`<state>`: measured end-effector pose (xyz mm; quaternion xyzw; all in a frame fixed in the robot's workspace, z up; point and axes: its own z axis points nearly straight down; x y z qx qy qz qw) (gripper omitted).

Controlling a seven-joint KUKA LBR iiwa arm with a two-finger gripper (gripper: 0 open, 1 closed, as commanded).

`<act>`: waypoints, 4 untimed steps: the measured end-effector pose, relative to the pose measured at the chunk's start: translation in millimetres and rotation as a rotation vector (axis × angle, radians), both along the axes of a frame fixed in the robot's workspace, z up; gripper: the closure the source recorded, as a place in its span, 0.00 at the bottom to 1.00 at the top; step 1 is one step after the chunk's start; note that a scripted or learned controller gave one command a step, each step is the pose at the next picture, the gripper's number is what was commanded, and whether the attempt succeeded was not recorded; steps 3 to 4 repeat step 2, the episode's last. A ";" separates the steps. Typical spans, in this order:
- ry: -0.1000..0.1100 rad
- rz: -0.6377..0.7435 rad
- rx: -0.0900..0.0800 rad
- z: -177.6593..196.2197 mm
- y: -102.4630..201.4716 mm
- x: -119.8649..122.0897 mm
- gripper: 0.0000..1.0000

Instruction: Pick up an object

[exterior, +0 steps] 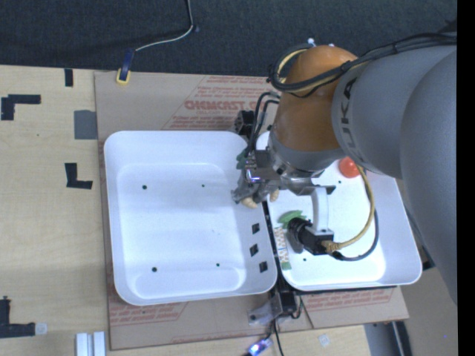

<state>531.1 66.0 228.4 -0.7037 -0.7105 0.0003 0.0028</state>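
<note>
My gripper (251,188) hangs over the right edge of the left white bin (126,199), close to the wall it shares with the right white bin (386,265). The orange wrist band and the grey arm cover most of the right bin. In that bin an orange-red object (349,169) peeks out beside the arm. A green object (291,218) lies lower down, near the dividing wall. A small patterned item (281,238) lies just below the green one. A small tan bit (272,195) shows by the gripper, and I cannot tell what it is.
Both bins sit on a brown cardboard sheet (185,106) on the bench. A black fitting with a tan cable (319,242) hangs from the arm over the right bin. A grey cable with a yellow tip (125,73) lies at the back left.
</note>
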 end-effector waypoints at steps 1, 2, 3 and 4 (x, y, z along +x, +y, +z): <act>-0.010 -0.003 -0.001 71.7 37.7 5.9 1.00; 0.001 -0.008 -0.005 62.4 41.5 -40.0 1.00; 0.001 -0.008 -0.005 62.4 41.5 -40.0 1.00; 0.001 -0.008 -0.005 62.4 41.5 -40.0 1.00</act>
